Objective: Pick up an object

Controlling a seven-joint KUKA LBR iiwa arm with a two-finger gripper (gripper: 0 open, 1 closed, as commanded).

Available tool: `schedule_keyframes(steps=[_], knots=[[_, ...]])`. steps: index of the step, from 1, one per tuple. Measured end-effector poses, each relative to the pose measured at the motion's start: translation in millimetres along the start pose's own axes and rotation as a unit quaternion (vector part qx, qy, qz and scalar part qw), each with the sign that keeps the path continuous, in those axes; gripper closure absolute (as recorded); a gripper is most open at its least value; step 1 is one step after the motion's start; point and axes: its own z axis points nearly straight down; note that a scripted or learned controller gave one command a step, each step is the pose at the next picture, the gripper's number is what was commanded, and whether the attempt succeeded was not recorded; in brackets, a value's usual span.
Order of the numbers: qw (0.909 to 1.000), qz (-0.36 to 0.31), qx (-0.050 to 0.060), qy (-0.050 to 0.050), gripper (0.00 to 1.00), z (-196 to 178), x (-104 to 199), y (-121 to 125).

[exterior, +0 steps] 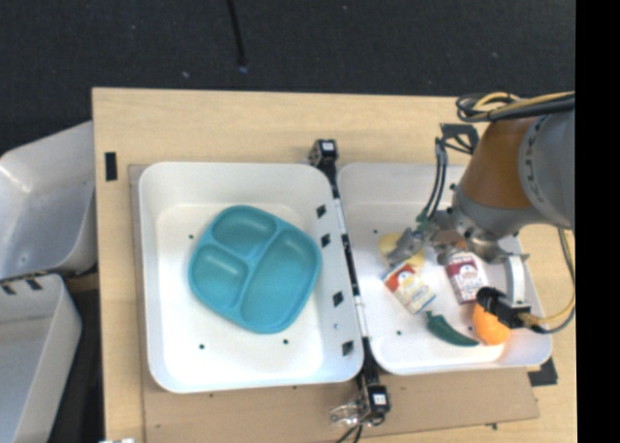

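Observation:
The right bin (387, 189) holds several small objects. A pale yellow item (391, 242) lies near its middle, with a red and white packet (410, 287) just below it. A small bottle with a red label (466, 277) lies to the right of the packet. A green item (449, 329) and an orange item (491, 326) rest by the bin's front right corner. My gripper (427, 237) hangs low over the bin, just right of the yellow item and above the packet. The grey wrist and orange band (494, 168) hide what lies behind them.
The left bin (165, 334) carries a blue divided plate (255, 268) at its middle. A ridge with black clips (341, 267) separates the two bins. Cables (484, 102) loop off the arm at the right. A white container (44, 208) stands beyond the bench's left edge.

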Motion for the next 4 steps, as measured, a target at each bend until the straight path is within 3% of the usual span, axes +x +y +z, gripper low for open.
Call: schedule_keyframes(steps=[1, 4], knots=[[1.0, 0.002, -0.003, 0.0, 1.0, -14, -1, 1], [1.0, -0.002, -0.005, -0.001, 1.0, -171, 4, 5]])
